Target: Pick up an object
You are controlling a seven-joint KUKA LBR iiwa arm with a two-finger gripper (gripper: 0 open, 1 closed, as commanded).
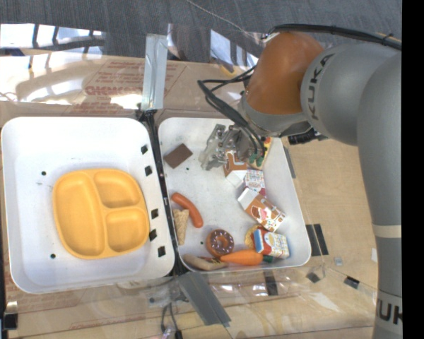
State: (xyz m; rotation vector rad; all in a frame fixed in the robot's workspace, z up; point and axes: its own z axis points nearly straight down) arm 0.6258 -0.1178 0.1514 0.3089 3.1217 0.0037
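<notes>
We see the gripper [222, 149] lowered into the far part of the right bin [294, 189], just beside a brown square piece [177, 155]; whether it is open or closed we cannot tell. Scattered in this bin are a sausage [186, 206], a cone [180, 225], a chocolate doughnut [220, 242], a carrot [242, 258] and small cartons [263, 214]. The left bin [28, 140] holds a yellow divided tray [99, 211].
</notes>
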